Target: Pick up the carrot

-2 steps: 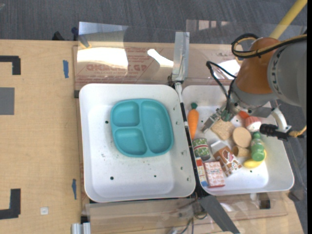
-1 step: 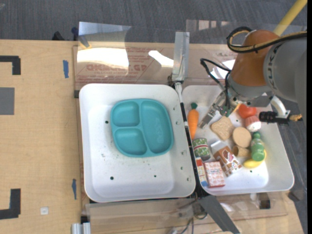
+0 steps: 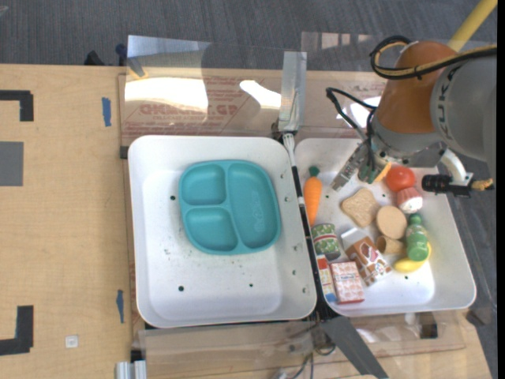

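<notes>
Carrot (image 3: 312, 198) lies in right bin (image 3: 454, 287), against its left wall. Hand (image 3: 353, 169) hovers just right of it, over the bin's back; can't tell its opening.

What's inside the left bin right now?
The left bin holds a teal divided plate with nothing visible in its compartments. The bin floor directly beneath that plate is covered.

A dark grey carpeted floor (image 3: 237, 6) runs along the top, behind a light brown wooden bench top (image 3: 59, 212). Black angular tape marks (image 3: 20, 105) and small blue tape strips (image 3: 106, 110) sit on the wood. Bright glare falls on a clear plastic sheet (image 3: 189, 93) near the bench's far edge.
</notes>
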Motion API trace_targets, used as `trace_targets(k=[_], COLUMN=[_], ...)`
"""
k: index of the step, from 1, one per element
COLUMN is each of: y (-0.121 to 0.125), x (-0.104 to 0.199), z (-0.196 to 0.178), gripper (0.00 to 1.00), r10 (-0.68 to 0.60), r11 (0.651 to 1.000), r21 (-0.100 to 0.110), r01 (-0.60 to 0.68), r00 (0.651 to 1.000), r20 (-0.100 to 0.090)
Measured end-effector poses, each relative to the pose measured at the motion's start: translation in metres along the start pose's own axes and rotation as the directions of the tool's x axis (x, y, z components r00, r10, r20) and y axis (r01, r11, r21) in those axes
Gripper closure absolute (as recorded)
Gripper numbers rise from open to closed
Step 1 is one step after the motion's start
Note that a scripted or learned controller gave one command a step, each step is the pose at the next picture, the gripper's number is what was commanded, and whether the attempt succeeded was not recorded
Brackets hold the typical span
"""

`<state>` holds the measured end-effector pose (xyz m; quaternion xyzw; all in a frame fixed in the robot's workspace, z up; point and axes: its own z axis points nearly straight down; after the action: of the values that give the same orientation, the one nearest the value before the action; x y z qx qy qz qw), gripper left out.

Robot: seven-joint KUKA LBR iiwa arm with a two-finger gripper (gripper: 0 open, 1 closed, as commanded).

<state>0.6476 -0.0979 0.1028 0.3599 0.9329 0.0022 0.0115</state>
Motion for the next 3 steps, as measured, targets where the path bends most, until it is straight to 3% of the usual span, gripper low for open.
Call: trace_targets(k=[1,2,3], y=[0.046,0.002,-0.031], x=[0.049,0.021,-0.015], z=[-0.086,-0.230,-0.041], gripper=[1.00,1.00,1.00], r10=[0.184,0.007,-0.150], r11=[0.983,1.000,0.989], r21=[0.006,0.002,0.014], r01=[-0.183,-0.007,0.150], r00=[0.983,1.000,0.988], r20=[-0.011,-0.003,-0.030])
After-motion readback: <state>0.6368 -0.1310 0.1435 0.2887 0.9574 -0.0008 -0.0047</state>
